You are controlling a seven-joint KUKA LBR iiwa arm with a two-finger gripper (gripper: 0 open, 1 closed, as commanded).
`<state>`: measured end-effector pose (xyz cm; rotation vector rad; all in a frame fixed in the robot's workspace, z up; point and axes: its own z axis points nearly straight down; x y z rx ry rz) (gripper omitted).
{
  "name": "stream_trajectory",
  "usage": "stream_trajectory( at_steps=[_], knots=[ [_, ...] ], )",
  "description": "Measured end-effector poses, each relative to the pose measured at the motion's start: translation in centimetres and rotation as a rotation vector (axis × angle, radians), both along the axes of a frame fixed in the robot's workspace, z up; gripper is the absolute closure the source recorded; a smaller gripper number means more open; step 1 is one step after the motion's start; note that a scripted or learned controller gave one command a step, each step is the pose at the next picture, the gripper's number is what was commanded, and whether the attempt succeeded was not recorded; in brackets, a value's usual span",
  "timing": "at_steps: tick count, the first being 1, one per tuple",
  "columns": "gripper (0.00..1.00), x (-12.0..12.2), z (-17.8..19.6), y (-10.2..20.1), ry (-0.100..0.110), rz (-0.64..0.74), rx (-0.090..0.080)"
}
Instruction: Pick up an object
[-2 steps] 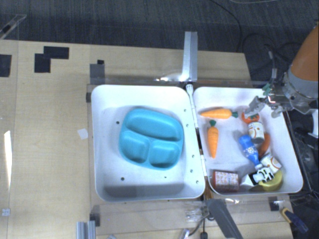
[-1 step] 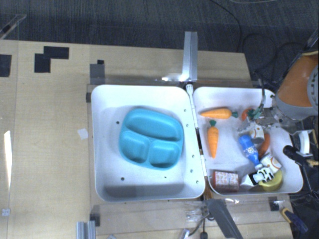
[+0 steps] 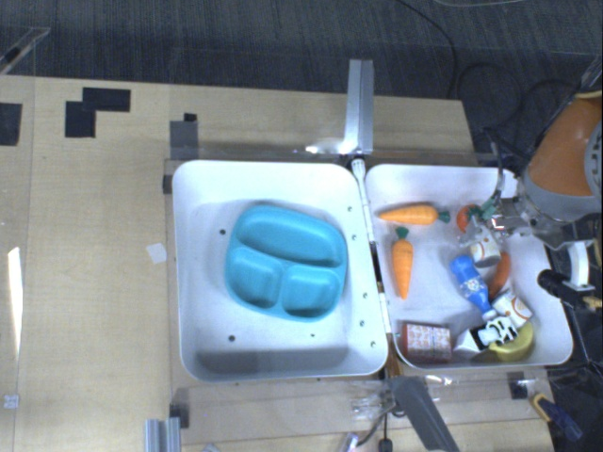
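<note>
— Two white bins sit side by side on the bench, right? What's in the left bin (image 3: 188, 271)?

— One thing: a blue plate (image 3: 285, 260) with three compartments, lying flat near the middle of the bin.

— And the right bin (image 3: 429, 182)?

— That one is crowded. A carrot (image 3: 412, 215) lies crosswise near the far edge, its green top pointing right. A second carrot (image 3: 403, 264) lies lengthwise just below it, close to the wall between the bins, green top toward the far side. Those two are near each other but not touching.

— Anything further right?

— A blue bottle (image 3: 469, 282) lies tilted in the middle right of the bin. Beside it is a reddish-orange piece (image 3: 501, 271) I can't identify. At the near edge there's a small brown box (image 3: 427, 340), and to its right a black-and-white item (image 3: 497, 326) resting against a yellow round object (image 3: 513, 345) in the near right corner.

— Where's the arm?

— The arm (image 3: 565, 163) comes in from the right, its orange band over the bin's far right corner. The gripper (image 3: 490, 217) is low over that corner, near a small red object (image 3: 464, 218) and just above the blue bottle.

— Is it holding something?

— Can't tell. The tip is too small and cluttered to read, and nothing is clearly caught in it.
</note>
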<state>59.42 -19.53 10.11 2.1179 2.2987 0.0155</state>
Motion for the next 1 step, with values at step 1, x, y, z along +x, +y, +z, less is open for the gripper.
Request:
stream_trajectory(
  at_steps=[1],
  knots=[
    [1.0,1.97,12.98,2.99,0.011,0.015,0.002]
  ],
)
